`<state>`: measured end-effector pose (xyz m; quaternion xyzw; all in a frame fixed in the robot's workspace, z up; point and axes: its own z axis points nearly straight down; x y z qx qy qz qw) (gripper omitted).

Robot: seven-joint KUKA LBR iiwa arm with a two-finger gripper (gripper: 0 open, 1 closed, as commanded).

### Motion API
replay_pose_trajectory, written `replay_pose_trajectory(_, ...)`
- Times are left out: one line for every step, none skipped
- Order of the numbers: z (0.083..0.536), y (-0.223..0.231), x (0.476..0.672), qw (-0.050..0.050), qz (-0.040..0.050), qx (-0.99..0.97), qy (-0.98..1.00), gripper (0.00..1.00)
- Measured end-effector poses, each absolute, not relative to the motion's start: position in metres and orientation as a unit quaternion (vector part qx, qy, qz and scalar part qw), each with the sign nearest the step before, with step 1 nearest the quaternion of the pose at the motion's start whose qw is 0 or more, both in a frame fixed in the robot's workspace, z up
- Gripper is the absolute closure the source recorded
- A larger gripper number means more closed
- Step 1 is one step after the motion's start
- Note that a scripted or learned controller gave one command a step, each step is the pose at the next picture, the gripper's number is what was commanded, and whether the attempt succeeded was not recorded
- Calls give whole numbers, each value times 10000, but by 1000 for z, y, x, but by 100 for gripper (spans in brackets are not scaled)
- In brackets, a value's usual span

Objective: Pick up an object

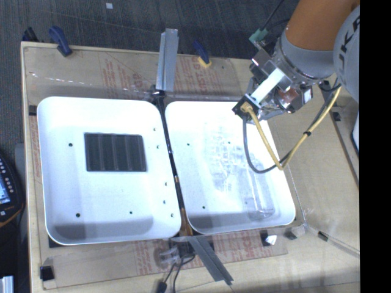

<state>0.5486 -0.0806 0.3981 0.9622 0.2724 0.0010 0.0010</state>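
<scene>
White plastic, 2 shallow bins, set side by side on a tan desk (317, 182), their inner walls touching along the middle.

Left bin (55, 212): 1 dark grey ribbed block (115, 152) is seen lying flat on the floor, a little toward 10 o'clock from the bin's centre and well apart from every wall. 4 vertical ribs or panels can be made out on its top face.

Right bin (189, 127): faint clear material (227, 157) is noted near the centre, with a clear, glassy shape (261, 205) toward 5 o'clock, near the bin's lower right corner. What either item is cannot be told; outlines are washed out against the white floor.

Arm (317, 23): grey with an orange band, entering from 2 o'clock. The wrist is angled down and toward 8 o'clock. The jaws are placed over the right bin's 1 o'clock corner, just inside the rim, well apart from the ribbed block and apart from the clear items. Whether the jaws are wide or narrow cannot be told; nothing is seen between them.

A yellow hose (269, 151) is hung from the wrist, looped down over the right bin's 3 o'clock side and back up to the arm.

2 blue clamps (61, 43) are fixed at the desk's 12 o'clock edge. A grey metal bar (167, 60) is stood at 12 o'clock where the bins meet.
</scene>
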Motion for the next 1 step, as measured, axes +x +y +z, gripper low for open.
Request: replay_pose_trajectory(398,-80,549,9,9,9621,2726,0)
